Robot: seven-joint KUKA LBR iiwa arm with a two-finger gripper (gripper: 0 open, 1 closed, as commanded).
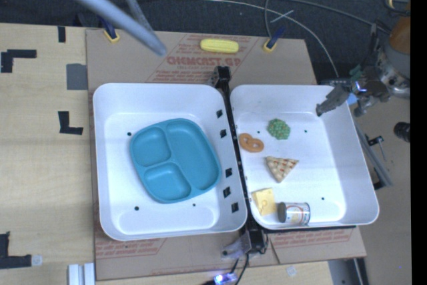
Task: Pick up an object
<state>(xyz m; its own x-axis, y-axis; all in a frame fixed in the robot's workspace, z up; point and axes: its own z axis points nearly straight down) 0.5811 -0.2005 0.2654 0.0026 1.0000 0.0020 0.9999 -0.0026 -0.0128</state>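
five small light items lie left of and below the gripper [331,102], whose state i cannot tell; the stiff pizza slice [281,167] probably grips best across its straight sides.

Left bin [107,163] holds tray [175,159] — right bin [347,170], pretzel [251,143].

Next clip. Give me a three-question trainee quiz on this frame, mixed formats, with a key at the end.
1. True or false: the blue divided plate lies in the left bin.
2. Which item lies nearest the right bin's near edge? A) green broccoli piece B) small can C) pretzel
3. Fill in: the tool sits over the right bin's far ____ corner.

Key: 1 true. 2 B; the can lies on its side beside the yellow cheese piece. 3 right; it is apart from every item, including the pizza slice.
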